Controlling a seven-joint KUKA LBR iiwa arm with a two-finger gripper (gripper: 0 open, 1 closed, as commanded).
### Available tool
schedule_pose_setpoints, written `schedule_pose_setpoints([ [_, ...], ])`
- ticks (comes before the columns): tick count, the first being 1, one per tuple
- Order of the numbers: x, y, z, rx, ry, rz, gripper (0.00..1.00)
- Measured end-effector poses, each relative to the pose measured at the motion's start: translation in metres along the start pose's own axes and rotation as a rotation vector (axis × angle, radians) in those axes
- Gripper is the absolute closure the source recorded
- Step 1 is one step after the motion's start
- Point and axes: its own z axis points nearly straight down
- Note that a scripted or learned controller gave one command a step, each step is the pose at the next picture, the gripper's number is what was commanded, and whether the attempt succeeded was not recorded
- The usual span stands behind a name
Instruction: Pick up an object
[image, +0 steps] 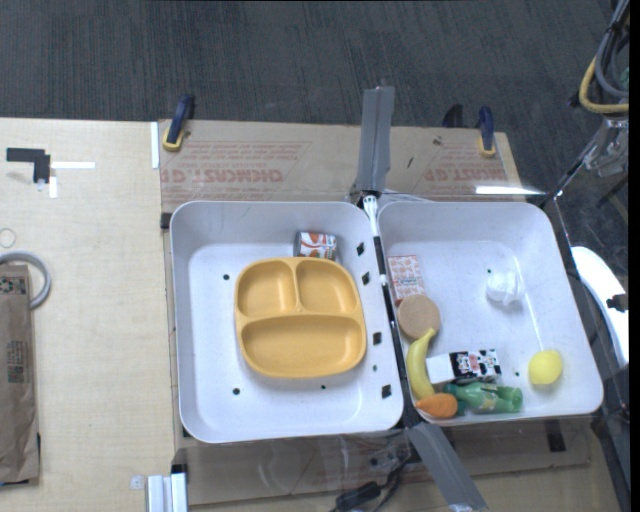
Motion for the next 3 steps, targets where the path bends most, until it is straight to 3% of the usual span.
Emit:
schedule_pose_setpoints([
  [1, -0.04, 0.032, -0.016, -0.005, 0.002, -0.345, 1.0],
  [3, -0.039, 0.035, -0.033, -0.003, -0.003, -0.35, 1.0],
])
